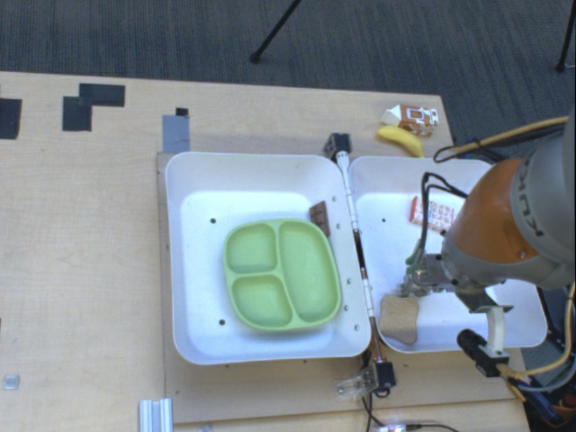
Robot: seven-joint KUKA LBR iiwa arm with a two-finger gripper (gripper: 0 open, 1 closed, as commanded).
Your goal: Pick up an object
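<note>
Down at the near-left corner of the right bin [531, 327], the hand [416, 282] hangs right over a tan, cardboard-coloured block [400, 319] that sits against the bin's front wall. From where I stand I cannot tell how the hand is set, since the orange wrist and grey arm [504, 223] cover it. The block lies just below and a touch nearer the front edge than the hand, seemingly touching or nearly touching it.

My worry is the corner: the block is tucked where the front wall curves into the divider, so the hand could catch the rim or push the block up the slope instead of getting round it.

A red-and-white packet [434, 212] lies further back in the same bin, partly under the arm. The left bin [193, 259] holds a green divided plate [282, 275].
</note>
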